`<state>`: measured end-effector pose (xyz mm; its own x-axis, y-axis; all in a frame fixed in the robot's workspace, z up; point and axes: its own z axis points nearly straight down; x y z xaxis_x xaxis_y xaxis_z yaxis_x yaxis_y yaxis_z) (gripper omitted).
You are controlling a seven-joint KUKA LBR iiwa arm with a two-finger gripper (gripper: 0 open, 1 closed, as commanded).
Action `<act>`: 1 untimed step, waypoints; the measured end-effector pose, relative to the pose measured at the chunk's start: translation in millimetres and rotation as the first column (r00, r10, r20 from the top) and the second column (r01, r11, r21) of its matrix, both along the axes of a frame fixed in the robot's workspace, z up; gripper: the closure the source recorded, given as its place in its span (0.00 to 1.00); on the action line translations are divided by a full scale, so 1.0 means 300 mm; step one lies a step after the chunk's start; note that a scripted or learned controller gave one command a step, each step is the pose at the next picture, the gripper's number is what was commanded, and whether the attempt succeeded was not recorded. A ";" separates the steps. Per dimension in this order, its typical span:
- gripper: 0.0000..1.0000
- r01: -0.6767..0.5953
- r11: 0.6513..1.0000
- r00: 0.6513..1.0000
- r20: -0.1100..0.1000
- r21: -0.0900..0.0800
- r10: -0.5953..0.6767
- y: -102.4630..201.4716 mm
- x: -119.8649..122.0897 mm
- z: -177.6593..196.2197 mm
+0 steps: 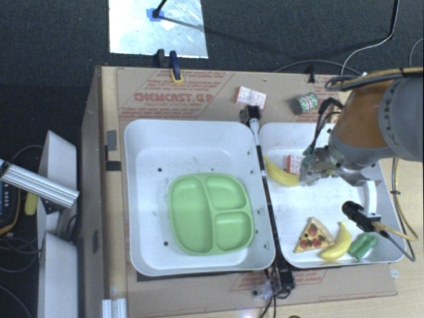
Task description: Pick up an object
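Note:
My gripper [309,173] is low in the right bin [291,132], near its upper left part. It sits right at the end of a yellow banana [278,173] that lies along the bin's left wall. A small red and white packet [294,159] lies just behind the banana, partly covered by the gripper. Near the bin's front edge lie a pizza slice toy [311,236], a second yellow banana [338,242] and a green pepper [362,245].
The left bin [142,151] holds a green divided plate [211,212]. On the cardboard behind the bins sit a small green can [306,103] and a white tag [250,97]. A black divider clip [252,116] stands between the bins.

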<state>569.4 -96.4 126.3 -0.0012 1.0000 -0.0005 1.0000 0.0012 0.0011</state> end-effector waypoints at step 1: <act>1.00 -0.001 1.000 1.000 0.002 0.000 0.001 0.001 0.003 0.035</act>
<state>570.3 -96.1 136.8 -0.0026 1.0000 -0.0001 1.0000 0.0026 0.0032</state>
